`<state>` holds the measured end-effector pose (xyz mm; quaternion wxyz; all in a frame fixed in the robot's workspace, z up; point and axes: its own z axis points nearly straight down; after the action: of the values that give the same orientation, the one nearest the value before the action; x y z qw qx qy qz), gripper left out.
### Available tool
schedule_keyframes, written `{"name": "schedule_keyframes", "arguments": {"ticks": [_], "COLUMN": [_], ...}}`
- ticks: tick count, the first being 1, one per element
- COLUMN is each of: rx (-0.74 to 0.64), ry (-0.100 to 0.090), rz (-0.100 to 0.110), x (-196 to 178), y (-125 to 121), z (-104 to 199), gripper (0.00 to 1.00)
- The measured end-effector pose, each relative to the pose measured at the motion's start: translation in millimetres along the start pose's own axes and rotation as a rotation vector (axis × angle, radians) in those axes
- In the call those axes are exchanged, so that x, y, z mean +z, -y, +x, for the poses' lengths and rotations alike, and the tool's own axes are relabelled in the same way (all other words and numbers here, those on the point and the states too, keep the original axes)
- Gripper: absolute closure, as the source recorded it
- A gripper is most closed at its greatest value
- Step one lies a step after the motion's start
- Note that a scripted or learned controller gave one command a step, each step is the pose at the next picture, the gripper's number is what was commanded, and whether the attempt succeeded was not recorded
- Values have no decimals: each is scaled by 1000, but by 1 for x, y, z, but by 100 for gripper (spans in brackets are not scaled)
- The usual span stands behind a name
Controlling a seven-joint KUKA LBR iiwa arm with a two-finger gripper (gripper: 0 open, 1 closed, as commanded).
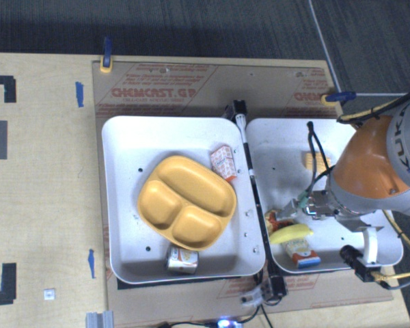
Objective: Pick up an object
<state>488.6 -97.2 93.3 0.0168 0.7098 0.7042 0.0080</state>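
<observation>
Camera view from above has the grey arm with the orange band [369, 162] coming in from the right and hanging over the right-hand shallow white bin [280, 142], so I'll use that bin as the reference for everything. Its end effector [302, 209] sits low over the middle of that bin, just above the yellow plastic banana [291, 234], and honestly I can't tell from this angle how far open it is or whether it has hold of anything, since the wrist hides most of it. The banana lies toward the bin's near-left corner, with a small red and dark item [273, 219] touching its left end, too small to make out what it is. Just in front of the banana, against the bin's near wall, is a small white, orange and blue packet [305, 256]. Toward the far side of the bin there's a small yellow ridged block [313, 160], partly behind a black cable. Left of that bin, the other white bin [116, 183] holds a big mustard-yellow three-compartment tray [186, 201], a small red-and-white patterned carton [223, 162] at the tray's far-right edge, and a small tin can [182, 260] lying at its near edge. Both bins rest on a cardboard sheet [157, 87] on the wooden counter [41, 203].
</observation>
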Motion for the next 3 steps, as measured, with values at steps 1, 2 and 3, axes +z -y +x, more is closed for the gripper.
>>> {"name": "schedule_keyframes", "arguments": {"ticks": [1,2,3], "rx": [-1,0,-1], "ry": [-1,0,-1], "rz": [1,1,1], "x": [0,0,0], "y": [0,0,0], "z": [0,0,0], "gripper": [0,0,0]}}
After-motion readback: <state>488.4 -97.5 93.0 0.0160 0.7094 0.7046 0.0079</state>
